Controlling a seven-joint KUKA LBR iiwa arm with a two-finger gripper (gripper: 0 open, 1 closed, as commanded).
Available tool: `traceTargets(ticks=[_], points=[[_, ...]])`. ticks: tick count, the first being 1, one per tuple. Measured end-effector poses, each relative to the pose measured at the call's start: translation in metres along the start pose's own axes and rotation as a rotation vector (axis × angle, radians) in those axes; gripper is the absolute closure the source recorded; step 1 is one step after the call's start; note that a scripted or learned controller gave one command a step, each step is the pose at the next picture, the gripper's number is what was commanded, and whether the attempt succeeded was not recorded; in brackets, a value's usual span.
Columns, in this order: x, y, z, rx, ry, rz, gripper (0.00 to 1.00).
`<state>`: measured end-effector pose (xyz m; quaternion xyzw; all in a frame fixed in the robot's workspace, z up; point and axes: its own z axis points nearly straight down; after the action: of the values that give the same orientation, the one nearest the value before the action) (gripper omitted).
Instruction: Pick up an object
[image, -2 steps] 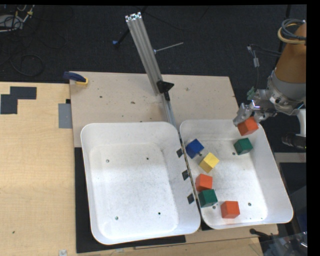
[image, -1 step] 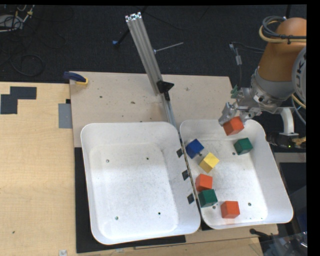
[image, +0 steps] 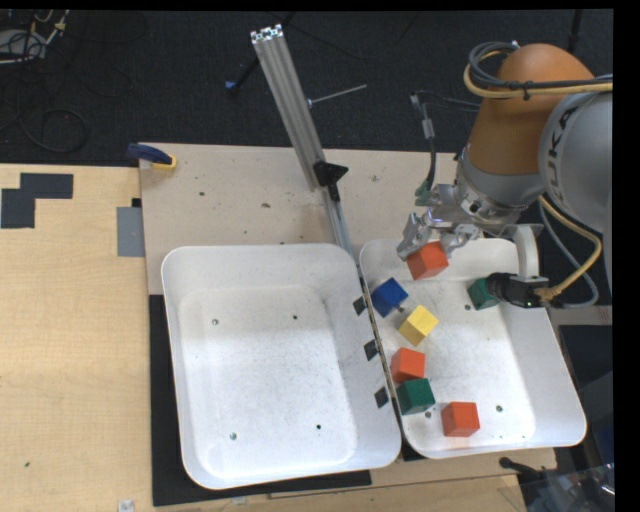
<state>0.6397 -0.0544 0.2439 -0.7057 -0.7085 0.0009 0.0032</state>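
My gripper (image: 436, 240) hangs over the far end of the right bin (image: 566, 408), under the orange wrist band. An orange-red cube (image: 429, 261) sits tilted between its fingertips, so the gripper is shut on it. Other blocks lie in the same bin: a blue cube (image: 389, 296), a yellow cube (image: 419, 323), a second orange-red cube (image: 407, 364), a green cube (image: 416, 396) and a third orange-red cube (image: 460, 418). A dark green block (image: 484, 292) lies to the gripper's right.
The left bin (image: 178, 300) lies beside the right one, with black clips along the shared rim (image: 372, 350). A slanted aluminium rail (image: 296, 110) rises behind the bins. Cables hang from the arm at the right.
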Motion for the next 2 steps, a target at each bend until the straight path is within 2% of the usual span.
traceTargets(ticks=[1, 2], points=[[0.053, -0.007, 0.016, 0.001, -0.001, -0.001, 1.00], [0.104, -0.008, 0.007, -0.003, -0.001, -0.001, 1.00]])
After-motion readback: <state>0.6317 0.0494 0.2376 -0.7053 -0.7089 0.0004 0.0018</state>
